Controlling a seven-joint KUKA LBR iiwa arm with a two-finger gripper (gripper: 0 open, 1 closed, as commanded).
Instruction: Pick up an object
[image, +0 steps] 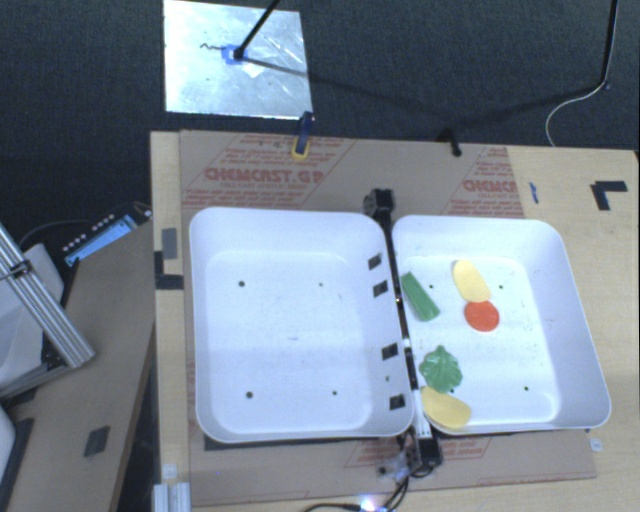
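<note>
right shallow white plastic bin (560, 290), orange round disc (482, 316) at its centre, yellow oval piece (471, 281) at 12 o'clock, end effector state, can't tell

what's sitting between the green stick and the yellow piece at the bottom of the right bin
In the camera view, a green leafy piece lies between the green stick and the lower yellow piece, along the right bin's left side.

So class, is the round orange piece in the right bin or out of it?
In. The orange piece lies flat on the floor of the right bin, just below a yellow piece.
</note>
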